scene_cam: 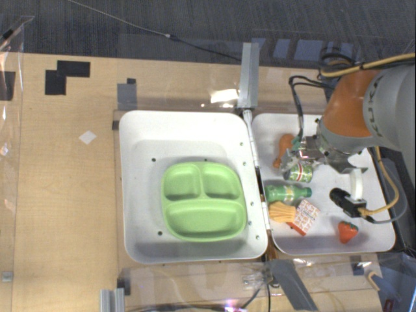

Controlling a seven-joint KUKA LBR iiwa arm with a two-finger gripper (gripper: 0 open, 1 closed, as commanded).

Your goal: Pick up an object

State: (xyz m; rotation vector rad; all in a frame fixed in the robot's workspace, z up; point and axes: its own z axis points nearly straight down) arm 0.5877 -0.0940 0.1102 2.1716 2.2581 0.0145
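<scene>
My gripper hangs low over the back left part of the right bin. Right beneath it, on its near side, lies a small green, white and red can, touching or almost touching the gripper. An orange sausage-shaped piece lies just left of the gripper. In front of the can a green bottle lies on its side. Nearer still are yellow fries, a red and white packet and a red strawberry.
The left bin holds a green divided plate. The wall between the two bins runs close to the left of the bottle and fries. The grey and orange arm covers the right bin's back right.
</scene>
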